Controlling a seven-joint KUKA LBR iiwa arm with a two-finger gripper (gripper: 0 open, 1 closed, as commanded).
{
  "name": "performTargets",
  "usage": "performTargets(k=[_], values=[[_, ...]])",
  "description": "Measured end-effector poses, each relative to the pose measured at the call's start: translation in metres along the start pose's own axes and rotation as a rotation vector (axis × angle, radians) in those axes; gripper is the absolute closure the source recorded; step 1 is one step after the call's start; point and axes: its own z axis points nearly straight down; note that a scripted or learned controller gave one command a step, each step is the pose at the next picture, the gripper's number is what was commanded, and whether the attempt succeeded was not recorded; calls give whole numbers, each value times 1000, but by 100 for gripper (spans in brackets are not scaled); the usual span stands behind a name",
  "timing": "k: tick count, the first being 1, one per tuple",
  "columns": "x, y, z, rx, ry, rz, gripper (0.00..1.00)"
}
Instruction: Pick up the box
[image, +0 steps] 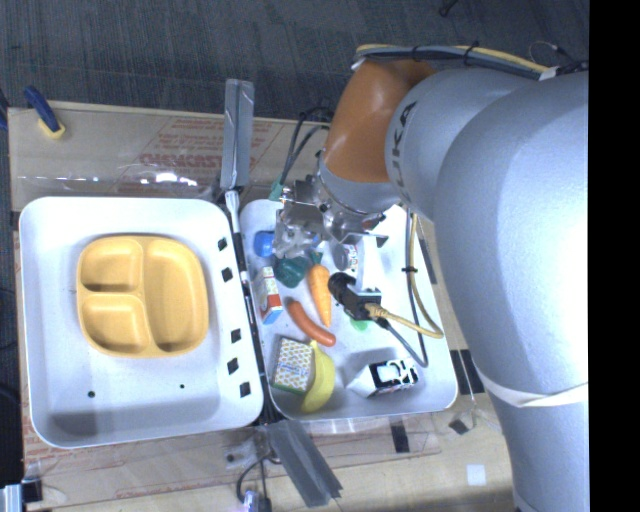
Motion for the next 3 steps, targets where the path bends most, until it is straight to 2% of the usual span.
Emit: performTargets(k=[1, 2, 3], values=[[0, 0, 0, 0, 0, 0, 0], [44, -29, 25, 1, -2, -39, 0], [-7, -29, 25, 3, -1, -28, 0]])
